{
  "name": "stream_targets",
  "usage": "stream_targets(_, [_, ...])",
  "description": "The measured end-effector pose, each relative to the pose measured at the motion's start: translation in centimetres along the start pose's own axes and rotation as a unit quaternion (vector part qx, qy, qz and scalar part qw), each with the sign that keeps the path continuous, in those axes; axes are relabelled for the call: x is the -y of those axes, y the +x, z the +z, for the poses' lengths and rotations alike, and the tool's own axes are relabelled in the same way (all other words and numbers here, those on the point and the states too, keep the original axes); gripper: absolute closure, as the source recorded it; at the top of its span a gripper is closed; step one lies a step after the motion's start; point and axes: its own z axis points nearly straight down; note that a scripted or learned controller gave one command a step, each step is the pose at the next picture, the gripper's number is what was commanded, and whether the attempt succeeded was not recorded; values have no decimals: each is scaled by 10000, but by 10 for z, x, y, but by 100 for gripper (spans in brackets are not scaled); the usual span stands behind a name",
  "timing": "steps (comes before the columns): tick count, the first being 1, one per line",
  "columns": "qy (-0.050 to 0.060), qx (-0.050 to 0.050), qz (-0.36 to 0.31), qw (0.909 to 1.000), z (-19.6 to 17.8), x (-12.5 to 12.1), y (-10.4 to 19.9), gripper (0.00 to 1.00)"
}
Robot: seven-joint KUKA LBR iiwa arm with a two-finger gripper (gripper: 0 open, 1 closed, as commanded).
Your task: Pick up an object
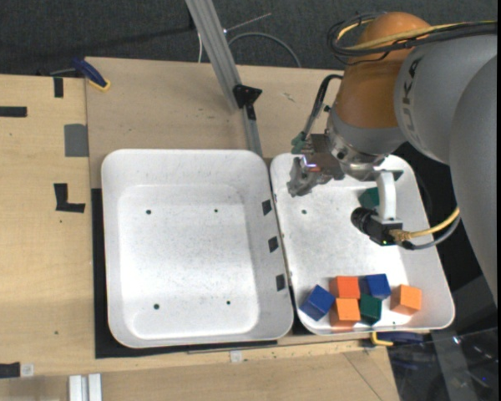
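Blocks sit bunched at the six-o'clock end of the right bin (294, 224) — that is where we find everything there is to pick. We count a blue block (317, 301) at the nine-o'clock side of the bunch, an orange one (347, 286) just beside it toward three o'clock, and a second orange block (346, 310) touching that one from below. A darker blue block (377, 286) lies at three o'clock of the upper orange one, with a green block (370, 308) pressed in under it. A third orange block (407, 298) stands slightly apart, nearest the bin's three-o'clock wall.

The arm (426, 82) comes in from three o'clock, its orange band (376, 53) showing at twelve o'clock of the wrist. The gripper (301, 176) hangs over the twelve-o'clock end of the right bin, close to the rim shared with the left bin (117, 182), and well apart from the bunch of blocks. We cannot tell how its jaws stand — they are small and dark against the wrist — and we see no block at them. A small green piece (369, 197) shows near the wrist's white fitting; we cannot say what it is.

The left bin lies at nine o'clock of the right one, their rims touching. A grey metal bar (217, 44) slants down from twelve o'clock toward the join.
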Motion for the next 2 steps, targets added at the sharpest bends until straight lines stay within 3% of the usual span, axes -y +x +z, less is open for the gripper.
stream_targets(2, [4,6,11,10000,28,-70,74,100])
